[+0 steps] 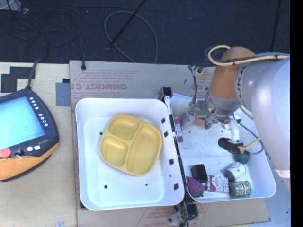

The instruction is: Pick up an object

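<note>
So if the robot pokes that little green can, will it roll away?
Probably, a bit. The green can lies on its side in the right bin, so its round body could roll. It looks hard and smooth, likely slippery to pinch. The bin's wall and the red packet beside it should stop it quickly.

A pale tabletop (42, 174) is carrying a brown cardboard sheet (118, 77) with reversed red lettering at its far edge; two shallow white bins are sitting side by side on it, the left bin (90, 174) and the right bin (208, 150); a teach pendant (23, 131) with a lit blue screen is lying at the far left.
</note>
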Controlling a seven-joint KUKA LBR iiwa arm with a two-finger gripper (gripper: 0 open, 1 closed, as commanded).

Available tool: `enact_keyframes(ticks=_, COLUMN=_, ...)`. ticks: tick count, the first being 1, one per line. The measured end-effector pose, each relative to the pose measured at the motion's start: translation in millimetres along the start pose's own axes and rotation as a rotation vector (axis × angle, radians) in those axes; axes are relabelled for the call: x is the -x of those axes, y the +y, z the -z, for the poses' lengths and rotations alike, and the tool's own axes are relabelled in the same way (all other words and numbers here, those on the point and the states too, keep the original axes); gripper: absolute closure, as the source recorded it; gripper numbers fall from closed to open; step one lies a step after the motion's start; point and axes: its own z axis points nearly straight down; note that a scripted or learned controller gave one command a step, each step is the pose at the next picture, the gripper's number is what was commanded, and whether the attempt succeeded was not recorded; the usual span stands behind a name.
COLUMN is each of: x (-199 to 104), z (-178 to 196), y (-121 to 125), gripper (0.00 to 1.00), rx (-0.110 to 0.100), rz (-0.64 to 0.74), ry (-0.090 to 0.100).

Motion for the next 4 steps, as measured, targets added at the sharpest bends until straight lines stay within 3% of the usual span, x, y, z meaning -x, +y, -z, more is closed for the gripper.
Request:
enact_keyframes(ticks=1, x=-1.6, z=7.5, y=-0.5, gripper=1.00, rx=-0.006, rz=0.001, ry=0.005)
enact_keyframes(ticks=2, x=-0.6, z=7.6, y=-0.4, gripper=0.00, rx=-0.005, rz=0.001, ry=0.003)
enact_keyframes(ticks=3, x=0.0, z=-6.9, y=1.2, gripper=0.00, rx=0.007, rz=0.002, ry=-0.003)
enact_keyframes(ticks=4, x=-49.2, z=90.6, y=-20.3, gripper=0.00, rx=0.001, rz=0.008, ry=0.012)
